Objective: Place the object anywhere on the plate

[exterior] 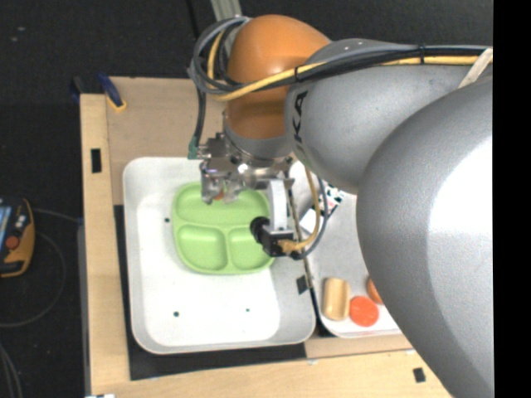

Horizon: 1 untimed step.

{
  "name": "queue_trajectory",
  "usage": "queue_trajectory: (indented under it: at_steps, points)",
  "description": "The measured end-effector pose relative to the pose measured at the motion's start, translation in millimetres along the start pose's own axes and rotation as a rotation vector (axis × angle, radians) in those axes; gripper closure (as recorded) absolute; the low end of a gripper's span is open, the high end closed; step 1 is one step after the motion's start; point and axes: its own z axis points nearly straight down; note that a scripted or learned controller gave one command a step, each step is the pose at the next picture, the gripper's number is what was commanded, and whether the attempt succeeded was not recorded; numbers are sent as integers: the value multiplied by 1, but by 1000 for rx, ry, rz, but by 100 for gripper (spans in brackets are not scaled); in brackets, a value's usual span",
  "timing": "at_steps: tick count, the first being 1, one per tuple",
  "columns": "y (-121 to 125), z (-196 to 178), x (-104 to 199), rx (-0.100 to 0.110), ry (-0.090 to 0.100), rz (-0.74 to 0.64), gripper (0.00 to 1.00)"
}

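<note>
A light green divided plate (211, 239) lies in the left white bin (158, 305), toward its upper middle. My gripper (220, 191) hangs directly over the plate's far compartment, just above its surface. The wrist and its orange band cover the fingertips, so any object between them is hidden. A tan cylinder (334, 298) and an orange round object (362, 311) rest in the right bin (332, 330), near its front edge.
The grey arm covers most of the right bin and the right side of the bench. A black clip with cables (270, 237) hangs beside the plate's right rim. The wooden bench (99, 222) borders the bins on the left.
</note>
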Motion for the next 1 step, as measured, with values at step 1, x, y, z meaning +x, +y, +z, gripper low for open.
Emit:
queue_trajectory:
  at_steps: [1]
  points:
    - [0, 0, -3, 1, -1, 4, 0]
